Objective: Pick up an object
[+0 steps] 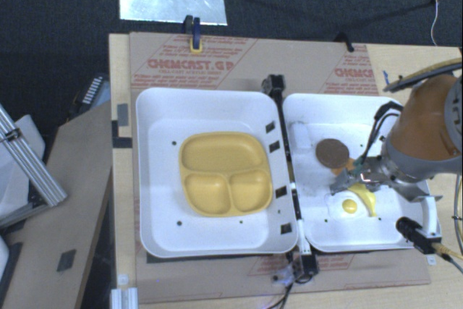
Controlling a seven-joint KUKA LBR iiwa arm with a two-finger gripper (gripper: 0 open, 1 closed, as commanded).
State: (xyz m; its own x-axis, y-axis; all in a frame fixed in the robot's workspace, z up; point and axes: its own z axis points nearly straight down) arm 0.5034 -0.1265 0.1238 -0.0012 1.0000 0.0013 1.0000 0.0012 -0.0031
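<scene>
Nearest the camera in the right shallow white bin (pixel 318 231): white plastic fried egg w/ yellow yolk (pixel 347 206), a yellow banana-shaped toy (pixel 365 197) touching its right side. Grey two-finger gripper (pixel 352 177) hangs just above them; can't tell its state, nothing visibly held. Beyond it, a brown round disc (pixel 332 153). The left white bin (pixel 155 155) holds a yellow three-compartment plastic tray (pixel 221 173).

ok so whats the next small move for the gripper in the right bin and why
Probably a short drop straight down. The gripper hangs in the right white bin, just above the fried-egg toy and yellow banana-shaped piece, beside the round brown disc.
</scene>
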